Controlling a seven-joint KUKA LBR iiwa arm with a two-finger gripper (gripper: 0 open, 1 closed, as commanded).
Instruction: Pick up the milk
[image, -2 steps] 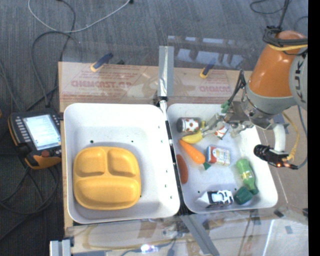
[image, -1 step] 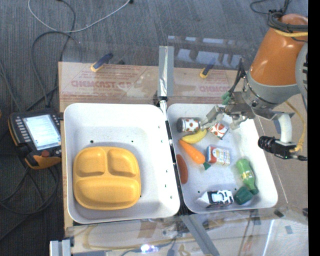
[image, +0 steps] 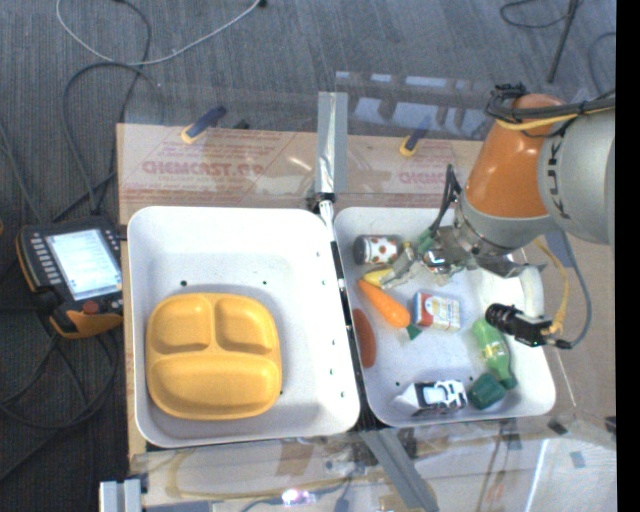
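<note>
White card with red and blue print marks the small carton (image: 437, 311) that I take to be the milk. It lies flat near the middle of the right-hand bin (image: 545, 395), free on all sides, so a grip from above looks possible. Just to its left lies an orange carrot (image: 385, 303), almost touching it. A tin can (image: 378, 249) lies on its side further up. A green bottle (image: 491, 347) lies to the right, and a black and white pack (image: 440, 395) sits near the bin's front wall.

The grey and orange arm (image: 510, 180) reaches in from the right. Its jaws hang over the bin's upper part, beside the can and above the carton, not over it. Whether the jaws are released or clenched cannot be told, and nothing is seen between them.

The left-hand bin (image: 160, 225) holds a yellow divided tray (image: 213, 355). Both bins rest on the worktop (image: 220, 165).
</note>
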